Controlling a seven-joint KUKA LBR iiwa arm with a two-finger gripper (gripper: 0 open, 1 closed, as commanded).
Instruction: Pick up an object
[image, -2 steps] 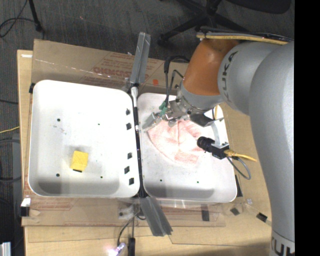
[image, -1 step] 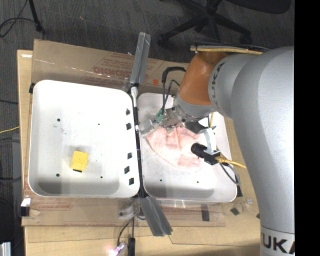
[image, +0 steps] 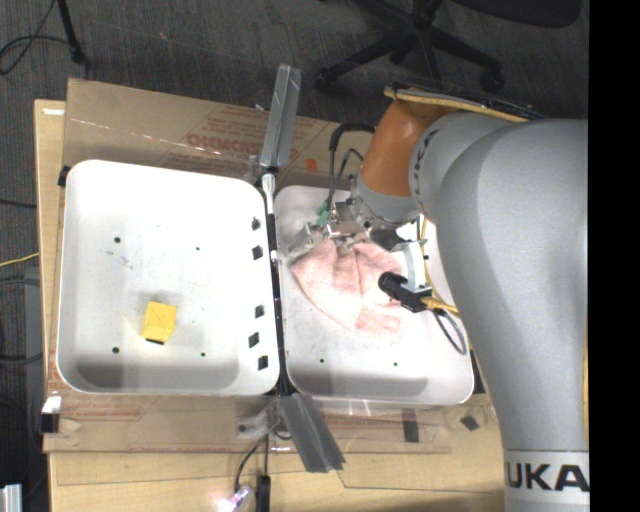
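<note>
A pale pink cloth (image: 345, 283) lies flat in the right bin (image: 400, 385), spread over its upper middle. My gripper (image: 336, 232) is low over the far edge of that cloth, near the bin's upper left corner. The grey arm with its orange band (image: 393, 150) comes down from the right and hides the bin's far right part. A small yellow block (image: 159, 321) rests on the floor of the left bin (image: 100, 190), toward its near left side, far from the gripper.
A metal divider rail (image: 273, 200) runs between the two bins. A black fitting with a yellow cable (image: 405, 291) hangs off the arm above the cloth's right side. Cardboard (image: 150, 120) lies under the bins.
</note>
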